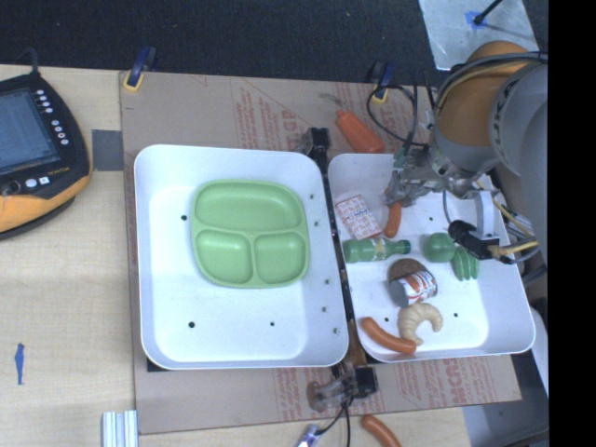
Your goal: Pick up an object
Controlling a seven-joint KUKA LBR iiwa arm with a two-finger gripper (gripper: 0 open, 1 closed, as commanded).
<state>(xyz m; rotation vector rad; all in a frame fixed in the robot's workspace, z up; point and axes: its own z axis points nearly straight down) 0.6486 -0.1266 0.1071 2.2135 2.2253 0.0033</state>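
No text, label or number can be made out with certainty. Faint red printing runs along the brown cardboard sheet (270,110) under the two bins, at its far edge and again at its near edge, but the letters are too small and washed out to read. The small square packet (358,216) in the right bin (503,329) bears a red-and-white printed pattern, illegible. The can (415,287) has a red-and-white label, also unreadable.
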